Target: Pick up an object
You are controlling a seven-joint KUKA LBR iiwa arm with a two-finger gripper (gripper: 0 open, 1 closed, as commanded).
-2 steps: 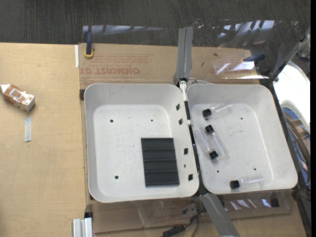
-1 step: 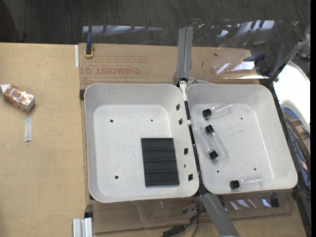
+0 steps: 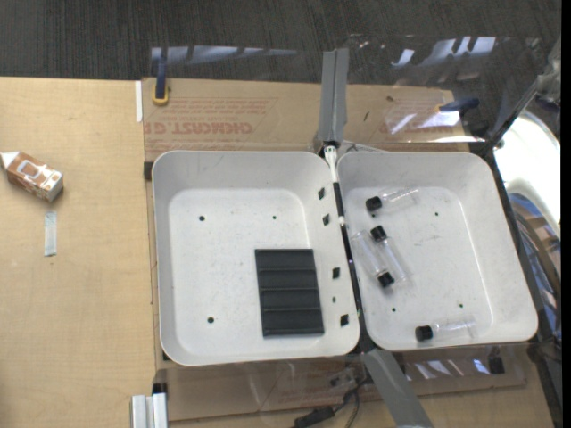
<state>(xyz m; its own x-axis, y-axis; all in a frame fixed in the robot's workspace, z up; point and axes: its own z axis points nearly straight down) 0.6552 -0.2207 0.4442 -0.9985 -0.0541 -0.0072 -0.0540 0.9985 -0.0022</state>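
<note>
- Grey arm's jaws: cannot tell if wide or narrow, or holding anything.
- White right bin (image 3: 500, 239), shallow, with little things to pick lying flat on its floor.
- Top tube (image 3: 397, 199), see-through, black cap on its left end, tilted, near the bin's top left corner.
- Middle tubes (image 3: 387, 257), see-through, lying in a slanted line just below the top tube, a black cap at the top end and one at the bottom end (hard to tell if one long tube or two short ones).
- Bottom tube (image 3: 448, 330), see-through, black cap on its left end, near the bin's front wall, well apart from the others.
- White left bin (image 3: 178, 239), touching the right bin along the middle.
- Black block (image 3: 289, 292), flat, with ridges across it, lying in the left bin near its front right part.
- Grey bar (image 3: 335, 96) behind the spot between the two bins.
- Brown cardboard (image 3: 214, 119) with red letters, behind the left bin.
- Small orange and white box (image 3: 34, 176) far off on the wooden table (image 3: 71, 328), well left of both bins.
- Little pale strip (image 3: 50, 235) just below that box.
</note>
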